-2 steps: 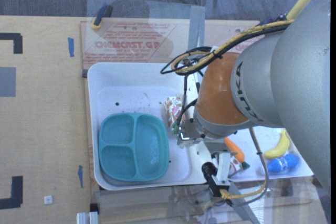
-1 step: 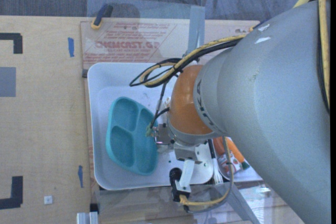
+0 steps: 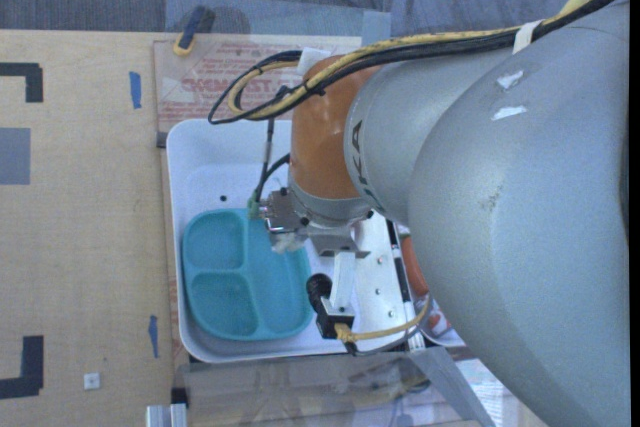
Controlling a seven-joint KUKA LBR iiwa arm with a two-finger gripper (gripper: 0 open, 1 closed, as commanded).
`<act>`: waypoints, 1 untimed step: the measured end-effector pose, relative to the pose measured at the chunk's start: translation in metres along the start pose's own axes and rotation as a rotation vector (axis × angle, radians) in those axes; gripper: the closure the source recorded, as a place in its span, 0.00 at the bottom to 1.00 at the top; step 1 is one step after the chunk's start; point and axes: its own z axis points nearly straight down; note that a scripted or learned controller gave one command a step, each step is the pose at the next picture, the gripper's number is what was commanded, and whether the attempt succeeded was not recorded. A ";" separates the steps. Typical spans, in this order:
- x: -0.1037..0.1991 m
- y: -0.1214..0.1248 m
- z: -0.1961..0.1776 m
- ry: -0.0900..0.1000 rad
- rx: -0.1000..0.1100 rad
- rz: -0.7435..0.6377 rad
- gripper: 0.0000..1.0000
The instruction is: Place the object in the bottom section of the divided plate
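claw low over teal divided plate in white bin, at plate's right edge, likely lining up a drop | claw state: cannot tell, wrist covers it | object: cannot tell where; orange-red sliver past wrist may be it

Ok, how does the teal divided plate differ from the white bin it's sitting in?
Colour: the plate is teal, the bin white. Layout: the plate is moulded into sections, while the bin's visible floor is undivided. Size: the plate is smaller and lies inside the bin, close to its left wall in the camera view. Both are shallow with rounded corners.
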 end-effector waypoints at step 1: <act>-0.066 -0.015 0.063 0.004 -0.017 -0.079 1.00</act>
